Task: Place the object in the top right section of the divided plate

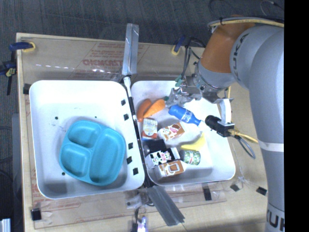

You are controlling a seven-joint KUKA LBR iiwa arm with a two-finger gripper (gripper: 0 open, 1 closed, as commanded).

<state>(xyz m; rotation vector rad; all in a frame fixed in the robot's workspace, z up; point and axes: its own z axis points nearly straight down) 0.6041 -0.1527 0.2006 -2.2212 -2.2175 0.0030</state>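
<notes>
A blue divided plate (92, 152) lies in the left bin (43, 100), its sections bare. The right bin (223, 164) holds a pile of toy food: an orange carrot (150, 108), a blue bottle (184, 114), a yellow banana (194, 140), a green can (191, 157), a small jar (150, 127), and several printed cartons (171, 131). My gripper (176, 95) hangs low over the back of the right bin, just above the blue bottle and beside the carrot. Nothing can be made out between its fingers.
A metal divider bar (130, 47) runs between the two bins at the back. The grey arm with its orange band (219, 47) covers the right bin's far right corner. Blue clamps (19, 46) grip the bench's left edge.
</notes>
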